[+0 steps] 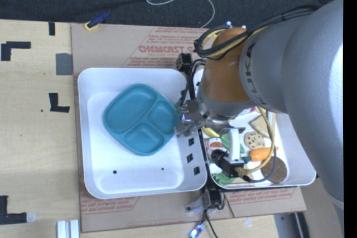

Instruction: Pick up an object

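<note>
A blue divided plate (140,119) lies in the left white bin (95,136), toward its right side. The right bin (298,167) holds several small objects: an orange carrot-like piece (257,154), a cookie (254,139), a brown round piece (277,170) and green bits (224,178). My grey arm with its orange band (226,72) reaches down over the wall between the bins. The gripper (187,117) sits at the blue plate's right edge, its dark parts touching or just above the rim.
The bins rest on a cardboard sheet (162,44) over a wooden bench. A white cable (178,0) loops across the dark floor at the back. A yellow-and-blue item (96,20) lies at the cardboard's far left corner.
</note>
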